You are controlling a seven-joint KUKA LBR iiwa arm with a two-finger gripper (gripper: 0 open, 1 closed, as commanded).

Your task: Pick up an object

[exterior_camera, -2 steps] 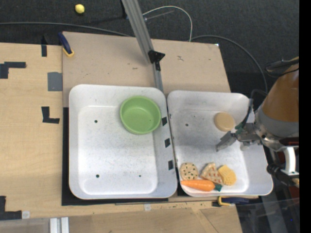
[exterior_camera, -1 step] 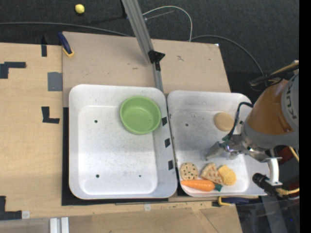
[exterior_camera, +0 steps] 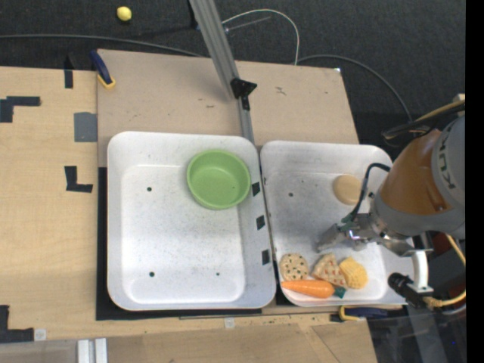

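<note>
An orange carrot [exterior_camera: 308, 287] lies at the lower edge of the right bin [exterior_camera: 302, 165], its long axis nearly level across the frame, tapered end toward the right. A cookie [exterior_camera: 293, 266], cracker [exterior_camera: 330, 269] and corn piece [exterior_camera: 353, 273] crowd just above it. The gripper [exterior_camera: 336, 237] hangs above them; how far it is open cannot be told. The arm partly hides a tan egg [exterior_camera: 347, 188]. A green bowl [exterior_camera: 218, 178] sits in the left bin [exterior_camera: 136, 225].

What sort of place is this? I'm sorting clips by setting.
Probably a robotics lab bench: a grey and orange arm reaches over two white bins, toy food like a carrot lies inside, and cables trail nearby.
</note>
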